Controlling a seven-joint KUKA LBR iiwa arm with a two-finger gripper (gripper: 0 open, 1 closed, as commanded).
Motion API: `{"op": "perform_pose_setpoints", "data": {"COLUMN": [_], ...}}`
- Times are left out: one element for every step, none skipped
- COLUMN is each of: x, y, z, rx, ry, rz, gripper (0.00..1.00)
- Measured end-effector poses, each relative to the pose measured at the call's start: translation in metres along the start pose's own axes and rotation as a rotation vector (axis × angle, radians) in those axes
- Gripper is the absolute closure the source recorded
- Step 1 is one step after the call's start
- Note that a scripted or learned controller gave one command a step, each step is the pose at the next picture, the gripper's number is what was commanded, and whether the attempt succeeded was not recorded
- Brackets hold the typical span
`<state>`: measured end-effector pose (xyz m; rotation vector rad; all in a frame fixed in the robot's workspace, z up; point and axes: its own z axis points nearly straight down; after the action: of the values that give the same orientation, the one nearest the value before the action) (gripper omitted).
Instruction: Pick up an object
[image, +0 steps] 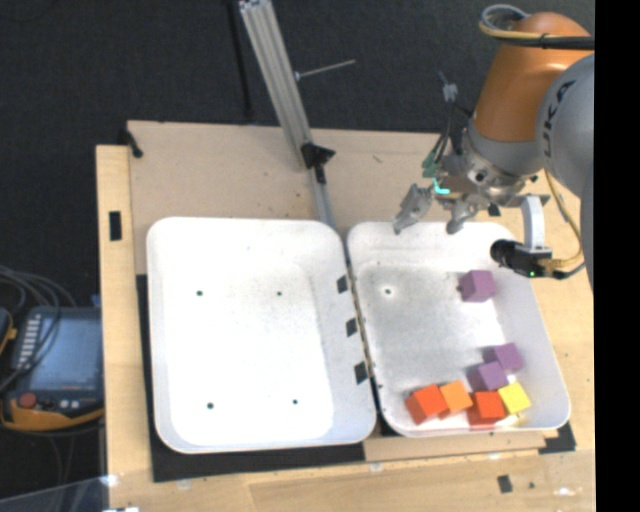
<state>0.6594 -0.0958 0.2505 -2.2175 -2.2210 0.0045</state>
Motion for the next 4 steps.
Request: {"op": "perform_pose_setpoints", "data": {"x": [0.000, 0.002, 0.006, 0.009], "y": [0.001, 0.000, 0.004, 0.009], "z": [-0.003, 0.040, 0.084, 0.128], "rx": [-0.005, -0.001, 0.000, -0.001], "ry": [-0.001, -0.002, -0.001, -0.002], "rz": [-0.001, 0.000, -0.003, -0.004], "gripper": [0.00, 0.00, 0.00, 0.00]}}
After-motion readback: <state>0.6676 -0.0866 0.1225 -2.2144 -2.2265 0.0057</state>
